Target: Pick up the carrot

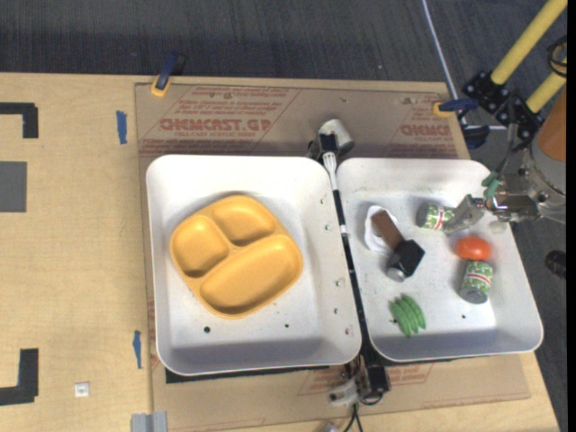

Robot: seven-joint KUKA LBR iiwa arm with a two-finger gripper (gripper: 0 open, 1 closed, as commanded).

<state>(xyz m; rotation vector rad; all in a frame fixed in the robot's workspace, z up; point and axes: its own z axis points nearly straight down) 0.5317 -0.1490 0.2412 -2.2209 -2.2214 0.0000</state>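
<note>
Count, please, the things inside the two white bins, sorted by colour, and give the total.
Yellow: 1, the divided plate, in the left bin.
Green: 1, the ridged piece.
Green and white: 2, the cans.
Orange-red: 1, the carrot.
Brown, white and black: 1, the brush-like tool.
Total: 6. Five lie in the right bin.

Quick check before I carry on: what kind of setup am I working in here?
Likely a robotics lab bench: two white bins clamped side by side on taped board, toy food like the carrot, and the gripper reaching in.
</note>
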